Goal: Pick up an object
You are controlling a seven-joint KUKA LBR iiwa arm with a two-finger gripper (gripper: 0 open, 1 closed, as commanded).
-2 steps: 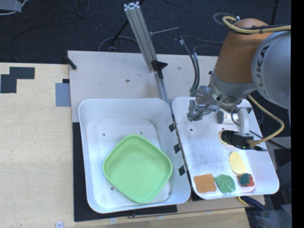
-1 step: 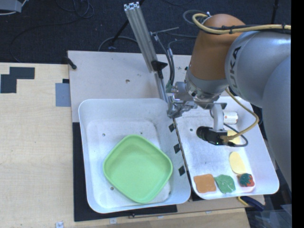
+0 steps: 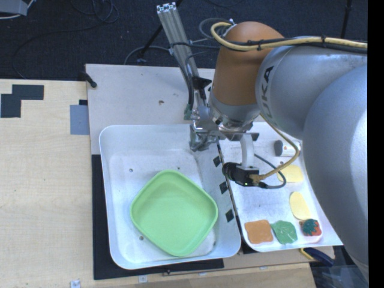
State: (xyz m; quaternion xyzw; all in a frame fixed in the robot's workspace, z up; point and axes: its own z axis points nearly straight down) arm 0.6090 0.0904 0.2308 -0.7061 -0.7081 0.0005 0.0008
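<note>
Looking down at the bench (image 3: 129, 95), the big grey arm (image 3: 318, 101) swings in from 3 o'clock and takes up most of the right side, with its orange band (image 3: 243, 65) sitting up around 12 o'clock of the bins. The gripper (image 3: 200, 140) is down at the far edge of the left bin (image 3: 141, 158), close to the corner it shares with the right bin (image 3: 267, 203). Honestly I can't tell if it's clamped or released from this angle; it's just a dark clump of metal, and I don't see anything gripped in it. As for stuff to grab: a green plate (image 3: 174, 213) lies flat in the left bin, down toward that bin's 5 o'clock, well apart from the gripper, which sits at roughly the plate's 1 o'clock. The right bin has the small things. Along its near edge, at 6 o'clock, there's a row: an orange square (image 3: 259, 231), a green lump (image 3: 284, 231) just beside it, then a red and green ball (image 3: 310, 227). A yellow oval (image 3: 299, 205) sits at 12 o'clock of the ball, a pale yellow piece (image 3: 293, 173) is further up, partly under the arm, and a little grey peg (image 3: 279, 147) is up near that bin's far end. A silver bar (image 3: 177, 35) sticks up at a tilt from behind the gripper toward 11 o'clock.
</note>
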